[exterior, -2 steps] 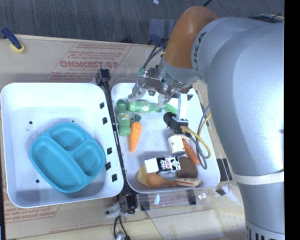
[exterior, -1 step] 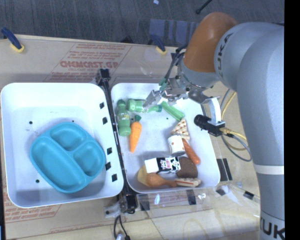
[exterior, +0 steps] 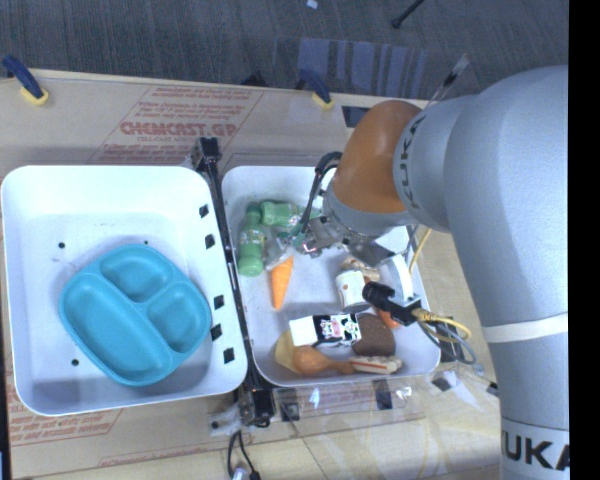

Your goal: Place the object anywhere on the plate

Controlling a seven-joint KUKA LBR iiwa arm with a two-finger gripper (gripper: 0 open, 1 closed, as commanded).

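While the arm (exterior: 500, 218) leans in from the right over the right-hand bin (exterior: 242, 183), its wrist and orange band (exterior: 375, 163) cover most of the tool. Gripper (exterior: 305, 233) sits low at the bin's upper middle, just beside a cluster of green toy pieces (exterior: 265, 218). Whether it is released or clenched cannot be told from here; the wrist hides it, and nothing can be seen held.

Likely target, at a guess: the orange carrot (exterior: 280, 283). It lies just below and slightly left of the gripper, apart from it, long axis running roughly up-down in view, point toward the near rim. Green bottle-like piece (exterior: 250, 253) lies just left of the carrot, nearly parallel.

Other clutter toward the bin's near end: a black-and-white carton (exterior: 325, 330), a dark brown piece (exterior: 373, 336), a tan piece (exterior: 315, 360), a small white cup (exterior: 350, 288).

Blue three-compartment plate (exterior: 135, 313) rests in the left-hand bin (exterior: 25, 193), well apart from the gripper, across the divider (exterior: 220, 258).

Judgement: the pick is not yet done; the coming move turns on a short drop toward the carrot, closing across its narrow width, then a long carry leftward.
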